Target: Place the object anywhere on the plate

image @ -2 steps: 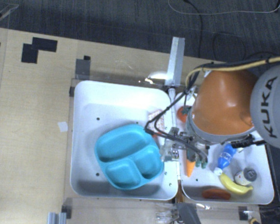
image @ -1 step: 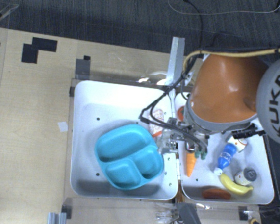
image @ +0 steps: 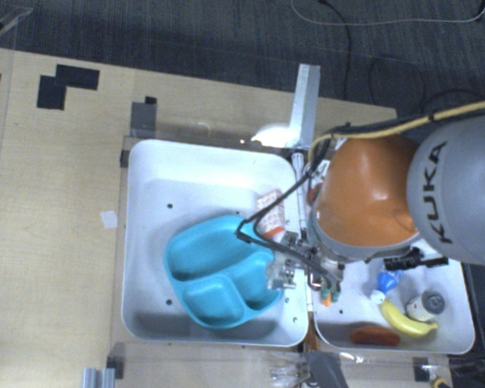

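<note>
overhead, a large grey arm (image: 461,189) with an orange band (image: 365,201) reaches in from three o'clock and covers the upper part of the right bin (image: 459,338). the left bin (image: 150,223), white and shallow, holds a blue divided plate (image: 214,271) toward its five o'clock corner. the gripper (image: 290,270) hangs at the plate's three o'clock rim, near the wall between the bins; i cannot tell how it is set or whether it carries anything. a small red and white packet (image: 270,215) lies at the plate's one o'clock. in the right bin, toward six o'clock, lie a yellow banana (image: 407,320), a dark red sausage-shaped item (image: 374,335), a small round grey object (image: 431,303) and a blue and white piece (image: 385,284).
</note>
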`<state>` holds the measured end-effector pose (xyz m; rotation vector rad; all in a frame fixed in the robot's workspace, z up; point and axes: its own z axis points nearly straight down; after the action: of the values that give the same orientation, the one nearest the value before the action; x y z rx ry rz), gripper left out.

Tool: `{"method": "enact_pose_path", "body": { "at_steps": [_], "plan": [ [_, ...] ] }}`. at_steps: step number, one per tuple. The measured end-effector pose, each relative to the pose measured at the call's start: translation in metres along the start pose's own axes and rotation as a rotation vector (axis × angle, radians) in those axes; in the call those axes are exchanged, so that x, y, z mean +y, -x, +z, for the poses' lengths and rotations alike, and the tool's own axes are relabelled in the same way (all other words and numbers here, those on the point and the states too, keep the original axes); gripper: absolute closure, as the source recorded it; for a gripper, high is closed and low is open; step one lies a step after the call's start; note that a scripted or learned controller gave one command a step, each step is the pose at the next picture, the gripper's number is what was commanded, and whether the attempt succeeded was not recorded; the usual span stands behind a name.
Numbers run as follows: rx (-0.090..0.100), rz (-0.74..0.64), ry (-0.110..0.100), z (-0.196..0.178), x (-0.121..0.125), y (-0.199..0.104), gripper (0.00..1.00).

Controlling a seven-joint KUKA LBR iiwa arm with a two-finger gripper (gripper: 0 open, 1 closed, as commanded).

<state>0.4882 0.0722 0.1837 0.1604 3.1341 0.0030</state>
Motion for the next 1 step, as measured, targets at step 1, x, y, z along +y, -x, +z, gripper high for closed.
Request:
{"method": "enact_pose_path", "body": {
  "at_steps": [1],
  "plan": [
    [-0.001,0.141,0.001,0.0019,0.0743,-0.0078,1.0]
  ]
}}
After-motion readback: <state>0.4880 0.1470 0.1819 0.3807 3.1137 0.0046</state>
